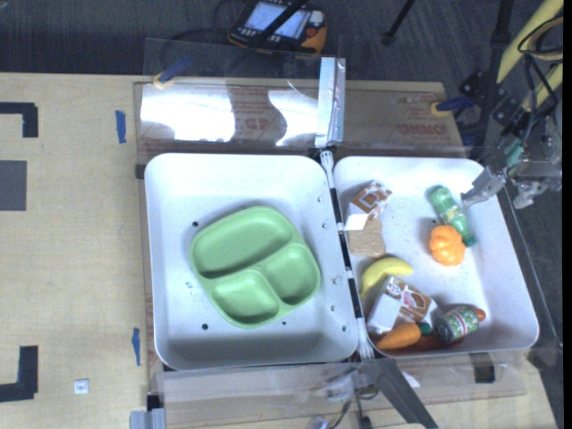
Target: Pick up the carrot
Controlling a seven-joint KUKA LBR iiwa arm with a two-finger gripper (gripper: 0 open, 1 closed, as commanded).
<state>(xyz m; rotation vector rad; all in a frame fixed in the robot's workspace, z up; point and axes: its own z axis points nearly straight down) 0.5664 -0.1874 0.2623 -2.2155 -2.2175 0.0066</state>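
So the carrot point(399, 335) is sitting right at the near edge of the right bin point(514, 275), lying more or less flat along the front wall, and nothing has touched it as far as I can see. It's kinda wedged in there: a small carton point(399, 304) sits just behind it, touching or nearly so, and a can with a red and green label point(459, 323) lies just to its right. A banana point(383, 272) is right behind the carton. So pickup is basically not started, the whole grab is left to do.

Moving back in the same bin, there's an orange round fruit point(447, 245) with a green bottle point(446, 206) just behind it, plus a tan slice-looking thing point(365, 238) and another little carton point(369, 198) near the divider. The left bin point(170, 329) has a green divided plate point(256, 264) and that's it.

The gripper point(479, 190) is way at the far right corner of the right bin, well apart from the carrot, hanging near the green bottle. It's small and blurry there, so I honestly can't tell what state it's in. Nothing appears to be in it though. The arm comes in from the right edge, low over the bin's far rim.

My guess: it has to swing all the way to the near edge, and that crowding around the carrot looks like trouble.
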